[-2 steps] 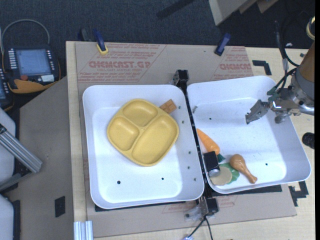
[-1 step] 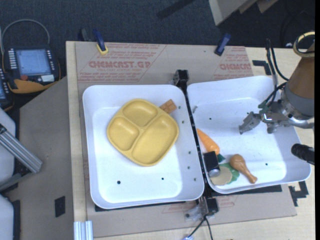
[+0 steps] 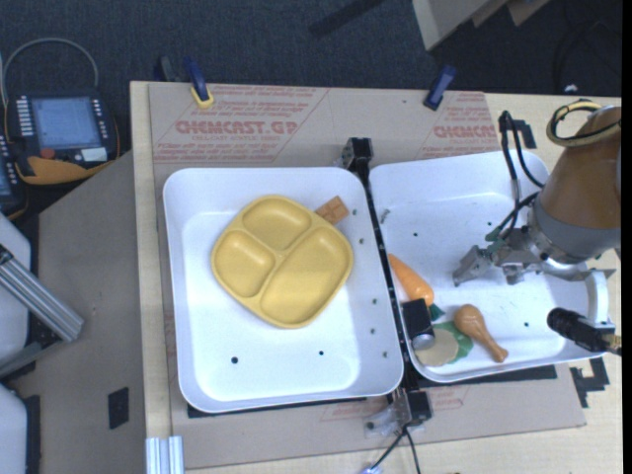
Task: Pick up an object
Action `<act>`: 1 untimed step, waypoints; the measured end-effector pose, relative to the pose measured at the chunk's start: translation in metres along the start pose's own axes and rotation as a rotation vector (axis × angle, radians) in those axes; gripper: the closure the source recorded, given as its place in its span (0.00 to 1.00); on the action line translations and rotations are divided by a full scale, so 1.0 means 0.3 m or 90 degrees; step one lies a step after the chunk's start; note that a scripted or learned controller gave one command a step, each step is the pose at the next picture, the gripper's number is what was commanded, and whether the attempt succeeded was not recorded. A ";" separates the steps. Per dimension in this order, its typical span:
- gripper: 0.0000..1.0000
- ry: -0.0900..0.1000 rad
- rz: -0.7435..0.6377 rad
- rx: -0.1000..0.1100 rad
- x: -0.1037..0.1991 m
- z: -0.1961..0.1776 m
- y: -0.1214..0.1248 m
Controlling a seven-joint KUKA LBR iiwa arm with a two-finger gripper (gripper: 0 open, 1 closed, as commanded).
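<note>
Cardboard-covered bench (image 3: 296,117) is bearing two shallow white bins. Left bin (image 3: 197,344) is holding a yellow three-compartment plastic plate (image 3: 283,260). Right bin (image 3: 444,191) is containing an orange carrot-shaped toy (image 3: 410,278) and a tan drumstick-shaped toy (image 3: 479,329). Gripper (image 3: 484,263) is hovering above the right bin, gripping nothing; finger spread cannot be determined.

Both bins (image 3: 197,344) are seen in plain white. A yellow divided plate (image 3: 283,261) is shown in the left one, and an orange carrot (image 3: 410,278) and a tan drumstick (image 3: 479,330) in the right. The table (image 3: 296,117) is light brown with red lettering; the arm (image 3: 583,191) is grey and orange
</note>
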State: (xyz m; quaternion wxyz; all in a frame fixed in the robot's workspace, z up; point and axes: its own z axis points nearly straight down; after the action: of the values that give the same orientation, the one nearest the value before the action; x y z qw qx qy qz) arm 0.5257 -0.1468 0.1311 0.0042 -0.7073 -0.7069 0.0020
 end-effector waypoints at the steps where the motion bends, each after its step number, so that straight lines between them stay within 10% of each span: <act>1: 0.00 -0.003 0.002 -0.007 -0.006 0.146 0.006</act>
State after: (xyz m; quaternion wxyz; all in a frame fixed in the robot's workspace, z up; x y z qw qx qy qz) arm 0.5271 -0.1484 0.0872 -0.0009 -0.7083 -0.7059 -0.0002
